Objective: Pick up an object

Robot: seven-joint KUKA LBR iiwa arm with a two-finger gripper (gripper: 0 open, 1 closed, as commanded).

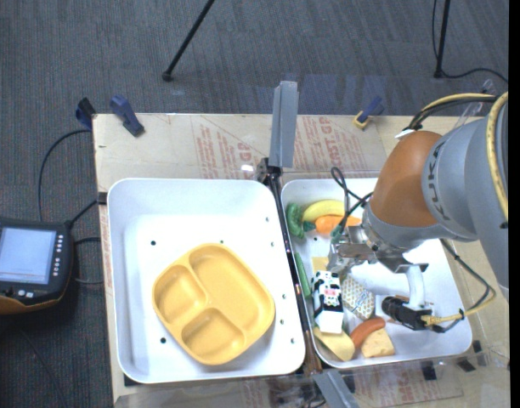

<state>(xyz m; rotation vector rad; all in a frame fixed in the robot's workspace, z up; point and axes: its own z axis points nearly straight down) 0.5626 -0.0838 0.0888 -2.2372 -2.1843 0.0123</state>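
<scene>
View: camera view, looking down on bench (192, 147) w/ 2 white bins side by side.
Left bin (132, 228): 1 yellow plate (213, 303) w/ 3 compartments, lying flat and turned at an angle, nr the bin's middle, a bit toward its near edge.
Right bin (454, 289): holds the pickable bits, all crowded along its left half.
Far-left corner of right bin: banana (324, 209), green piece (294, 219) just beside it, orange piece (330, 223) touching the banana's underside.
Left edge of right bin: thin green stick (303, 274) running along the wall.
Middle of right bin: cow-print carton (329, 298), checked piece (357, 296) touching its right side.
Near edge of right bin: yellow wedge (335, 344), red piece (366, 330), tan wedge (379, 343), packed together.
Arm (430, 185): comes in from the right, over the right bin's far half.
Gripper (345, 260): low over the right bin, btwn the orange piece and the carton, just above the carton's top.
Jaws: can't tell how far open; nothing seen held.
</scene>
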